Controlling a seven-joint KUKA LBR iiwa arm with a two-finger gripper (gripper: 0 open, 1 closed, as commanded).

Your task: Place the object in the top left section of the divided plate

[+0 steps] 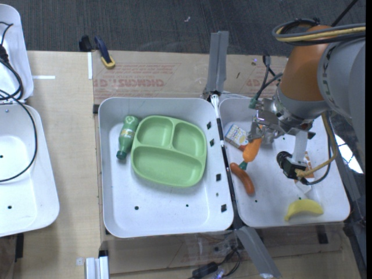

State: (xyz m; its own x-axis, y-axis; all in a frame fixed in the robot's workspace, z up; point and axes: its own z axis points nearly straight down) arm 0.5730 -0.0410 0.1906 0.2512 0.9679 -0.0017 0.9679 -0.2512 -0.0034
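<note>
A green divided plate (138,166) lies in the left bin (163,214), its top left section (152,131) bare. Over the right bin (331,185), my gripper (257,139) points down from the grey and orange arm. An orange toy carrot (251,150) hangs tilted from it. The carrot's thick end is between the fingers and its green leafy end (243,165) points down and to the left. The gripper is shut on the carrot, just right of the wall between the two bins.
A green bottle (125,136) lies against the plate's left edge. In the right bin are a small white carton (235,135), a red-orange sausage (244,179) below the carrot, and a yellow banana (303,209) at the front right. Cables hang off the wrist.
</note>
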